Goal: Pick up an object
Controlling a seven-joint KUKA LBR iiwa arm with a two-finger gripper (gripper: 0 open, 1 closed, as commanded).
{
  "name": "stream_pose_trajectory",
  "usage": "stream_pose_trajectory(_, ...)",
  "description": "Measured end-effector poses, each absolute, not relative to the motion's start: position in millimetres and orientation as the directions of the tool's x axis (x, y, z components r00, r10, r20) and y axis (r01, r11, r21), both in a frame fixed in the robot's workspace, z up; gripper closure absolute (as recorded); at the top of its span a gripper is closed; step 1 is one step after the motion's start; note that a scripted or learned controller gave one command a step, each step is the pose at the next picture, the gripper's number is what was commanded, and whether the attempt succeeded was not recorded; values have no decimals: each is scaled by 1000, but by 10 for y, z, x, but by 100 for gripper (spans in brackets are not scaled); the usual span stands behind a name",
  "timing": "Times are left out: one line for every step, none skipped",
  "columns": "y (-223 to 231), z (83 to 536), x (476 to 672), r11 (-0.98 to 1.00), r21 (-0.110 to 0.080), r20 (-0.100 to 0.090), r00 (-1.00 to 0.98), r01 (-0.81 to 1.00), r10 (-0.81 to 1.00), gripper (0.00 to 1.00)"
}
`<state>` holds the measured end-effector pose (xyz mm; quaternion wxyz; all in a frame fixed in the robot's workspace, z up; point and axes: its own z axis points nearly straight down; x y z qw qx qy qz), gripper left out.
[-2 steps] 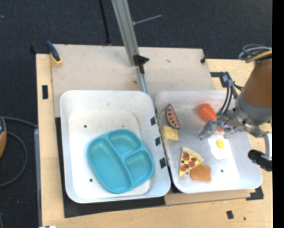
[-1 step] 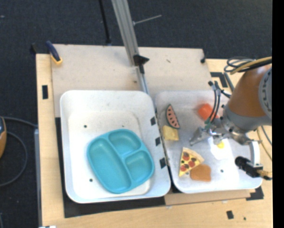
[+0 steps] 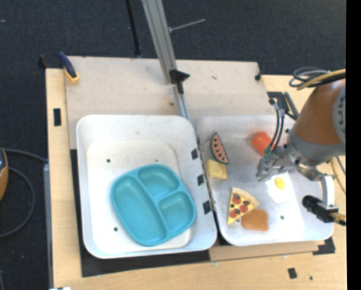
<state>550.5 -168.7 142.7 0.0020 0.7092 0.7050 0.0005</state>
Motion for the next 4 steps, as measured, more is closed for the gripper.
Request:
stream_pose_trajectory(-1636, 1945, 5602, 3, 8, -3, -3, 1000, 1000, 100)
stream_pose_trajectory(-1583, 2514, 5695, 4, 8, -3, -4, 1000, 1000, 100)
stream_pose_trajectory(-1597, 2739, 5704, 4, 4, -1, -4, 1000, 1000, 100)
stream_pose_trajectory(-974, 2731, 5692, 8, 2, 2, -8, 1000, 1000, 100)
